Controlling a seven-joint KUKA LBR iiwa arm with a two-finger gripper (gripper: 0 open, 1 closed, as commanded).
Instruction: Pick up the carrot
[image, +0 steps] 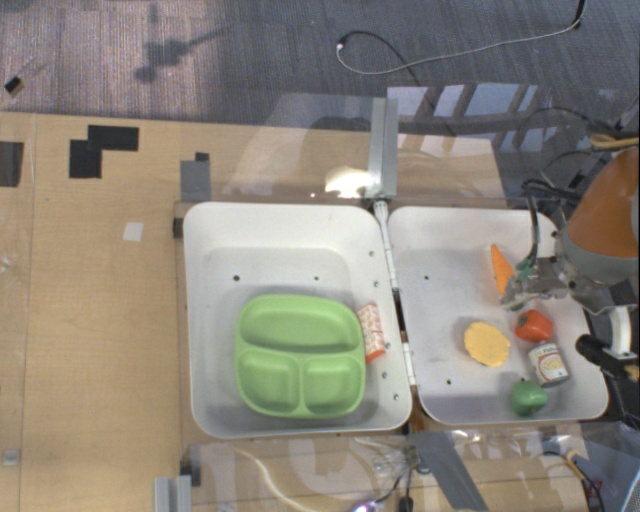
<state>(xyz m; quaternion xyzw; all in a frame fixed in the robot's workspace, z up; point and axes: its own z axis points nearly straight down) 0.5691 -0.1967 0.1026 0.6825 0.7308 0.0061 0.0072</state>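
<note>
The carrot (500, 267) is a short orange wedge lying in the right bin (440, 240), toward its far right part, pointing up and down the view. My gripper (524, 289) hangs low just right of the carrot's near end, close to it or touching it. The carrot rests on the bin floor. The grey wrist with its orange band (606, 215) reaches in from the right edge.
A red tomato-like piece (536, 325) lies right below the gripper, with a yellow disc (487, 344), a small can (548, 363) and a green pepper (528, 397) nearer the front. The left bin (215, 240) holds a green divided plate (298, 354) and a small packet (372, 331).
</note>
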